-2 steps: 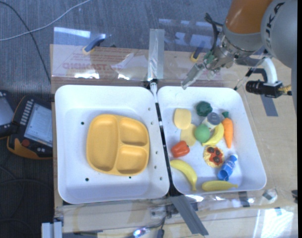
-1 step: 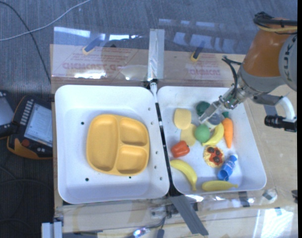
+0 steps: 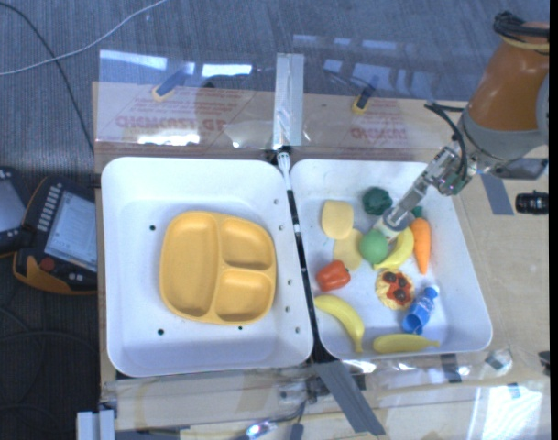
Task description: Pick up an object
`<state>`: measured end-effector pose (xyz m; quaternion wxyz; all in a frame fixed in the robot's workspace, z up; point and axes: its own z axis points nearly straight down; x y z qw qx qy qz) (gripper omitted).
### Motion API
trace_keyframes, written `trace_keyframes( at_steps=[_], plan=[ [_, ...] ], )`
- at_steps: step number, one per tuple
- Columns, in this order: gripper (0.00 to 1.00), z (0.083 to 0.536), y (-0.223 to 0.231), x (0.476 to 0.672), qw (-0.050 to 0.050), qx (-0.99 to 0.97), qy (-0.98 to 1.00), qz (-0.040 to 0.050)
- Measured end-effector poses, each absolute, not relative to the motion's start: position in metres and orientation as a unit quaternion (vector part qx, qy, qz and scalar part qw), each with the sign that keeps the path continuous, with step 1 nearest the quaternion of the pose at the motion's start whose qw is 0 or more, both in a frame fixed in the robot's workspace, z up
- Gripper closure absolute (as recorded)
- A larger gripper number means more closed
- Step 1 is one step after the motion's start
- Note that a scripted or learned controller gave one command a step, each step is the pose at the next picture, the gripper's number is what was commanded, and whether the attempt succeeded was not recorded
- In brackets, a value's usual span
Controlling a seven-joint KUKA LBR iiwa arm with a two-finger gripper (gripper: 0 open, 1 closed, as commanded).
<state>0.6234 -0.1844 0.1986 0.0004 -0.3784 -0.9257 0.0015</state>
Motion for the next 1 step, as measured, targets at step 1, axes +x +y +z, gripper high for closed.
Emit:
trace_keyframes(
  at_steps=[1],
  plan=[
    [0.0, 0.0944, -0.2121, 0.6146, 0.001, -0.38, -0.925, -0.0019]
  ],
)
